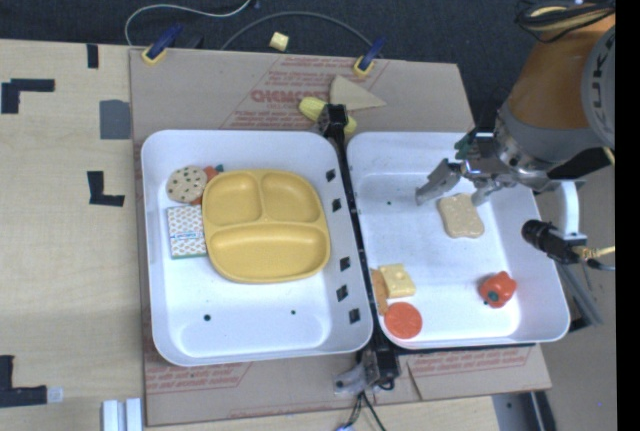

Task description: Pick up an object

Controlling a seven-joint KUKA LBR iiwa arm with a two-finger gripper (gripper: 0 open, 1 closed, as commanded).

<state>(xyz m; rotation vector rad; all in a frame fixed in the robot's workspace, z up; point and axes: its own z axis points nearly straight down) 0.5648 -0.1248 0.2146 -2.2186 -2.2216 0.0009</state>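
Nearest the camera, the red disc (404,321) lies at the right bin's (440,337) front edge, with the yellow block (396,281) just behind it and the red tomato (496,289) to its right. The claw (452,186) is open, hovering beside the tan bread slice (460,216), gripping nothing.

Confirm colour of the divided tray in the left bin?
Yellow: the divided tray, seen clearly in the camera view.
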